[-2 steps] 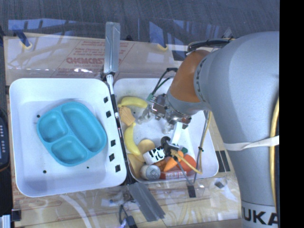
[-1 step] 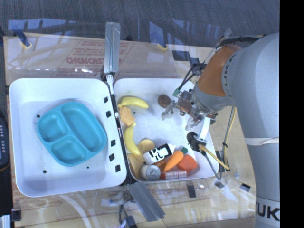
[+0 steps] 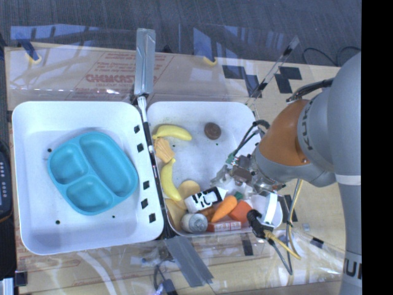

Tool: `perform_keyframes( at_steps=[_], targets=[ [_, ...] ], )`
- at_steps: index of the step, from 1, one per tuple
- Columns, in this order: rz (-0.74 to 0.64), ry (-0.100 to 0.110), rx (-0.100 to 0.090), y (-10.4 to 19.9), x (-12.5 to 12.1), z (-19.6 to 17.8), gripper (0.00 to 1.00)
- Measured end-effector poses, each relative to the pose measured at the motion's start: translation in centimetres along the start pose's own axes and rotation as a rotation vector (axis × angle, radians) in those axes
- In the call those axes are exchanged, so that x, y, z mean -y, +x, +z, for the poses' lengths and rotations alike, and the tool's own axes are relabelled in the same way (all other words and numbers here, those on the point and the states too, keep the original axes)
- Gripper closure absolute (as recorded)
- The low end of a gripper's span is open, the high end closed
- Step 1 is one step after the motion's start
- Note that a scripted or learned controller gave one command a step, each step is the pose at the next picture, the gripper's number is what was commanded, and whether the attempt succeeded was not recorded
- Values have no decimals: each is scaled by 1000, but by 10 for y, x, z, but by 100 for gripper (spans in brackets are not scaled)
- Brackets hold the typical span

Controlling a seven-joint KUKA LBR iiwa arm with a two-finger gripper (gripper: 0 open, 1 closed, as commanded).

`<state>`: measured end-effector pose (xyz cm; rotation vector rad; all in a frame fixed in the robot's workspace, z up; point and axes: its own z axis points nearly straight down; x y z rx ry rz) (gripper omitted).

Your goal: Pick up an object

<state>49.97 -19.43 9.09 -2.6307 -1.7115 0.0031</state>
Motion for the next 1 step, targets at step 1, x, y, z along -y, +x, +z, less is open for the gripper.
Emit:
perform_keyframes(
  at_steps=[1],
  targets=[
    [399,0,0,50,-86,-21,0]
  ],
)
